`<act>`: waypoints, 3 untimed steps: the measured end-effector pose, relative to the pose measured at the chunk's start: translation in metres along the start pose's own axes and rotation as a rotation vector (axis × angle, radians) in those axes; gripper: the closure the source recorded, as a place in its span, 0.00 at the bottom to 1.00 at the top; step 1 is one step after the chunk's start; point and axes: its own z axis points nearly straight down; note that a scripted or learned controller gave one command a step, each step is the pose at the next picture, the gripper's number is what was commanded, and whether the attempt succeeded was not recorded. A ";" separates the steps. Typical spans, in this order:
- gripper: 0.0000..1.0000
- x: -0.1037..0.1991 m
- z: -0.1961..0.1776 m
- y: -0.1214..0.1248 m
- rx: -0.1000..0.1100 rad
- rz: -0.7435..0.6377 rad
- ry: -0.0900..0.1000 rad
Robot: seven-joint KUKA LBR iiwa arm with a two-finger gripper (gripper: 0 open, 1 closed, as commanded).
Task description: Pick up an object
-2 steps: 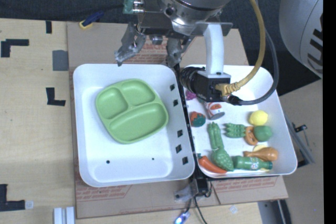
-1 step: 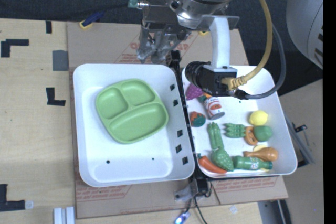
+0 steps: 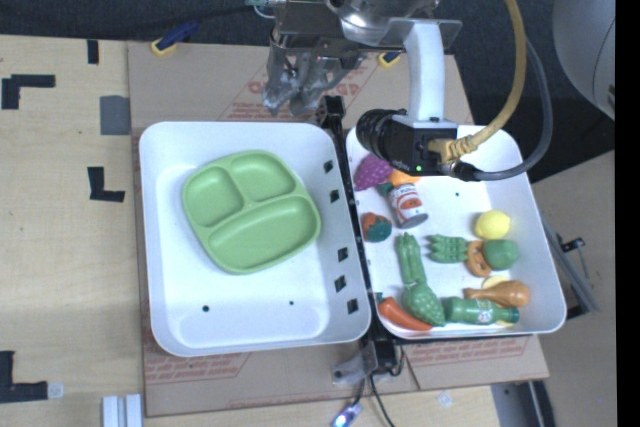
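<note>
My gripper (image 3: 300, 85) hangs high over the far edge of the left bin (image 3: 160, 215), beyond the green divided plate (image 3: 250, 210) that lies in it. Its fingers look open, with nothing between them. The right bin (image 3: 545, 245) holds several toy foods: a purple bunch of grapes (image 3: 372, 172), a small red-labelled bottle (image 3: 407, 203), a yellow lemon (image 3: 492, 225), a green vegetable (image 3: 410, 260), an orange carrot (image 3: 400, 315) and a green bottle (image 3: 480, 312).
A green hand-shaped toy (image 3: 448, 248), a green and orange fruit (image 3: 497, 255), an orange drumstick (image 3: 500, 292) and a teal and red piece (image 3: 377, 227) also lie in the right bin. Cardboard (image 3: 200, 85) surrounds the bins.
</note>
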 end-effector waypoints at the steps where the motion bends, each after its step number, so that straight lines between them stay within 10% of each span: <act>1: 0.00 0.000 0.000 0.000 0.001 0.000 0.000; 2: 1.00 0.000 -0.009 0.000 0.002 -0.001 -0.001; 3: 1.00 -0.041 0.127 0.059 0.006 0.011 -0.003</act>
